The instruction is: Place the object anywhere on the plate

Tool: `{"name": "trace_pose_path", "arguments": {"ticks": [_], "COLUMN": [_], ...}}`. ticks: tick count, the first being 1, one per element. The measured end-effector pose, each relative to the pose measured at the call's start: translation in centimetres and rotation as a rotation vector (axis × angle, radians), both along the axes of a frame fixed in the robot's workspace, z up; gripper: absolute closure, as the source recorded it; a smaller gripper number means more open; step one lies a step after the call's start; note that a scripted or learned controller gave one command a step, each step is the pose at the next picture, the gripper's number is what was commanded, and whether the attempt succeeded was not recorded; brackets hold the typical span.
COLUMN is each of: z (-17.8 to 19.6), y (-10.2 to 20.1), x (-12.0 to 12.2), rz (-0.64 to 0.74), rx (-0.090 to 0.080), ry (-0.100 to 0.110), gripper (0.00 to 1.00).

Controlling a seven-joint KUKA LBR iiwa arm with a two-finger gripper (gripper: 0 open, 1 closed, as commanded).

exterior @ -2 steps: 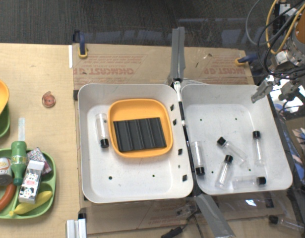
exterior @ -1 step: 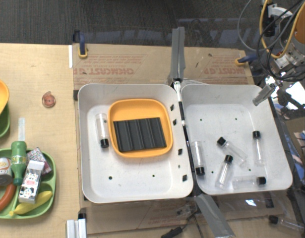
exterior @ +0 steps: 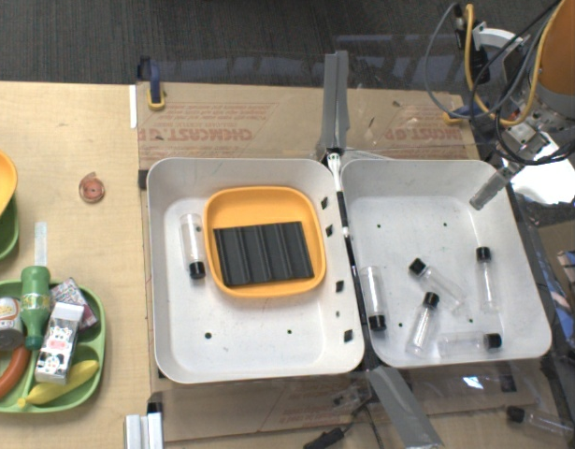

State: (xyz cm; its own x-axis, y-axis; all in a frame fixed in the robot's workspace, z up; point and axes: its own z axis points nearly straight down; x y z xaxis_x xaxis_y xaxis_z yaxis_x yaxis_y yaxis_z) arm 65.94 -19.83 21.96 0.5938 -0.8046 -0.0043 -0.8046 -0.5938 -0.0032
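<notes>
Two shallow white bins (exterior: 165, 251) sit on brown cardboard (exterior: 240, 124) over dark carpet (exterior: 268, 12). The orange square plate (exterior: 265, 211) holds a black ribbed pad (exterior: 264, 253); clear black-capped vials (exterior: 424, 314) lie in the right bin. The grey gripper (exterior: 488, 192) hangs above, jaw state unclear.

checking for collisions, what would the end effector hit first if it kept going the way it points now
Probably the bare floor of the shallow white right bin: the grey end effector slants down-left over its upper right corner, short of the clear black-capped vials. Depth is unclear.

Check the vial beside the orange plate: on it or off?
Off. The vial lies flat on the left bin's floor, beside the orange plate's left rim.
</notes>
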Motion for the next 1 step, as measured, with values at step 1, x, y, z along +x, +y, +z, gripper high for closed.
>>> {"name": "trace_pose_path", "arguments": {"ticks": [1], "z": [-0.32], "y": [-1.36], "x": [-0.27], "rz": [0.269], "rx": [-0.003], "ry": [-0.003], "gripper": [0.00]}}
